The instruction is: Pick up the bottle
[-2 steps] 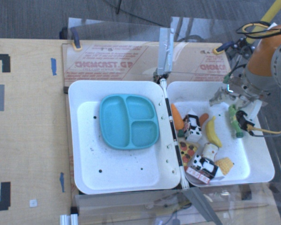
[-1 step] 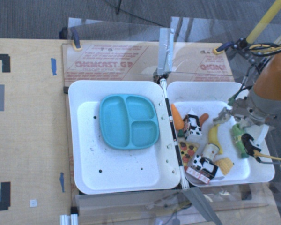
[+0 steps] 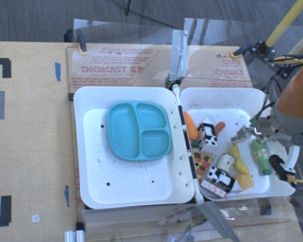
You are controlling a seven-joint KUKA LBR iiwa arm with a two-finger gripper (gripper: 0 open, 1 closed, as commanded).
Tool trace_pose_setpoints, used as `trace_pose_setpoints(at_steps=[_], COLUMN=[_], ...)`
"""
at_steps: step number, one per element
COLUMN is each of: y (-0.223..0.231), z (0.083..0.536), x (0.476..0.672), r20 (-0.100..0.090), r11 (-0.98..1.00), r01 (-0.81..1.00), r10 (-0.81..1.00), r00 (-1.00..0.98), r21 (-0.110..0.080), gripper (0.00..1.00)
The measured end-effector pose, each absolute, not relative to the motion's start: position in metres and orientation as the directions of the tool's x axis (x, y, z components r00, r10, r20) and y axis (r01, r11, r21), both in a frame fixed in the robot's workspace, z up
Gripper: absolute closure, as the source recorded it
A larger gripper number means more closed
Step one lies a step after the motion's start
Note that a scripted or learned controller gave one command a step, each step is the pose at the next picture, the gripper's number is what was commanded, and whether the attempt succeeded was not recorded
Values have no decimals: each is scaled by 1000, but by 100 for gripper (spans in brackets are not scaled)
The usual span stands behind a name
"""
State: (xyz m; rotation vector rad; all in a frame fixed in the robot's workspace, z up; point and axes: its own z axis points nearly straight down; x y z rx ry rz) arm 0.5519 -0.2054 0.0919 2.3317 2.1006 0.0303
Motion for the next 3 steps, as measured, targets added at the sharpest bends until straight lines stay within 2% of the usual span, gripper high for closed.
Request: trace_pose_setpoints(at_steps=[1,2,3], y=[-210,-157,-119], z=[101,112,236], x=[551,570,553], r20=[2,-1,-1], r11=[-108,-170,-453], r01=[994,986,892], r10=[994,986,892], r00=[108,170,453], r21=[17,2,0], gripper=[100,100,100])
